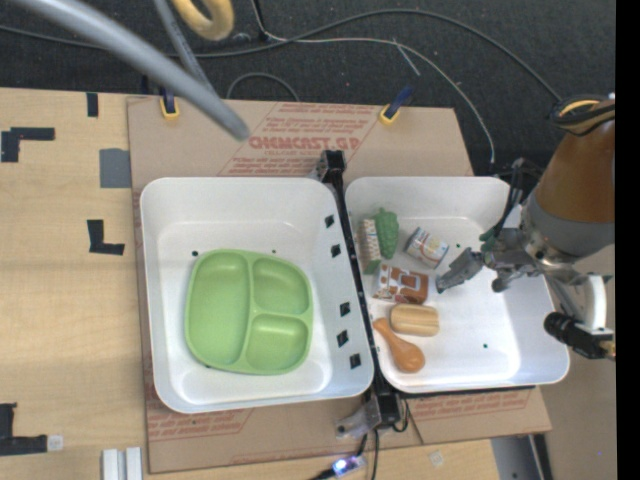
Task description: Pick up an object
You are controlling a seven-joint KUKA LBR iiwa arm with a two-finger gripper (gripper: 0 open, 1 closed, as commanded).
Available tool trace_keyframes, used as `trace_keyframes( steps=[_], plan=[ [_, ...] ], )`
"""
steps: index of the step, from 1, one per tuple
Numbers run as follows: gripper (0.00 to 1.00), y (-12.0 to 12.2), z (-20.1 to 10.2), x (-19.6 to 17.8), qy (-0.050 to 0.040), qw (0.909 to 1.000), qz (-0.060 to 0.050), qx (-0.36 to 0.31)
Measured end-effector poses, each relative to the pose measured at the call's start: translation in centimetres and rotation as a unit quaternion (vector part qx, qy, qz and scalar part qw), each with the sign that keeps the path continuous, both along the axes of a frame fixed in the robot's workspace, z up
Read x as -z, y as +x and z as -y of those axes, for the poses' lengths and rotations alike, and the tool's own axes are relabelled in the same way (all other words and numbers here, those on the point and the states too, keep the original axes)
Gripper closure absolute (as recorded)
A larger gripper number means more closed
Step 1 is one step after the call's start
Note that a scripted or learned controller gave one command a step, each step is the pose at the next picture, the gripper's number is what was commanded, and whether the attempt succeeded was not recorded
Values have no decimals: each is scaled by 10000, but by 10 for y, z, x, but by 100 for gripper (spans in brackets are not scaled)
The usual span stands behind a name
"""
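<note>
Hiding right bin's (520, 363) far wall: arm (575, 193).

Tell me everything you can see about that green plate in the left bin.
The light green plastic divided plate is a rounded square with three compartments: one long section on its left and two smaller ones on its right. It looks clean and holds nothing. It lies flat, slightly rotated, on the floor of the left shallow white bin, with nothing else touching it.
</note>
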State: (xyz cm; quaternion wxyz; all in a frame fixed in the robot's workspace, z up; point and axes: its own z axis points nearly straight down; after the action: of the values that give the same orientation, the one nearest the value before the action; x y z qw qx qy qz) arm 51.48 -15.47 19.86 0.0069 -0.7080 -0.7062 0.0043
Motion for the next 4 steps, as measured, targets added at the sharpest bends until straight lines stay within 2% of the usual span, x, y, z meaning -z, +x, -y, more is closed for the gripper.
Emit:
trace_keyframes(
  steps=[1,2,3,4],
  plan=[
    [0,3,0,-5,-11,10000,51,-17],
    [0,5,7,56,-8,10000,20,-10],
    [0,5,7,108,-7,10000,63,-14],
    [100,5,6,99,7,10000,39,-17]
  ],
)
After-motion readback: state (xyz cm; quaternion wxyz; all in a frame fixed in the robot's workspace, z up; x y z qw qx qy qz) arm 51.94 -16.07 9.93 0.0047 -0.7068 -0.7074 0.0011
